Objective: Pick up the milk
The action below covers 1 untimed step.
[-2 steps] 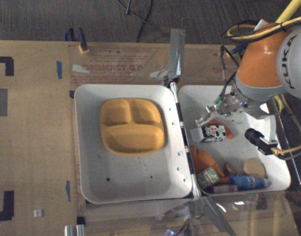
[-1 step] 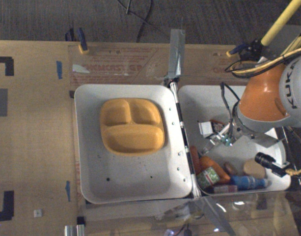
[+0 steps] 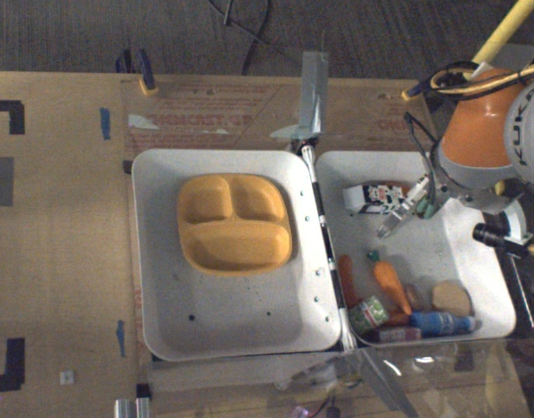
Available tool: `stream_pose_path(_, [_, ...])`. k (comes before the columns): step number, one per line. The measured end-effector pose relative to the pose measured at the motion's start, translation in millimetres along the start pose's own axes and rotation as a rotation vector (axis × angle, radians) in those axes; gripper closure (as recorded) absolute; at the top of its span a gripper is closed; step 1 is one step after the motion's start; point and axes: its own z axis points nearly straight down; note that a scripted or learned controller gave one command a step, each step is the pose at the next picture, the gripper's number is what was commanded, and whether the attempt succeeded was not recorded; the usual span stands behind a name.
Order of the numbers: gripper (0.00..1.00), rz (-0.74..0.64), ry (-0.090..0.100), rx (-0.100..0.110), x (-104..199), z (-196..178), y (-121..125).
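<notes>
One milk carton (image 3: 376, 198), lying on its side in the upper left part of the right bin (image 3: 458, 259), near the far wall and close to the divider between the bins. My gripper (image 3: 404, 214) hangs just right of it, tips at the carton's right end; can't tell whether they touch, and can't tell if the fingers are open or closed from this angle. Nothing visibly clamped. The bin floor in front of the carton, across the middle of the bin, is bare white. Along the near edge is the clutter: one carrot (image 3: 390, 284), one red sausage-like stick (image 3: 347, 279) against the left wall, one small green packet (image 3: 368, 313), one blue bottle (image 3: 442, 323) lying flat, one tan bread-like lump (image 3: 451, 299). All well apart from the milk. Left bin (image 3: 162, 259) holds one yellow divided tray (image 3: 235, 223), three compartments, sitting toward the far side; the near half of that floor is open. My arm (image 3: 484, 133) comes in over the right bin's far right corner.
</notes>
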Motion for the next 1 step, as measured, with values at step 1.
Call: stream_pose_path(1, [0.00,-0.065,-0.002,-0.001,-58.2,-41.1,-1.0])
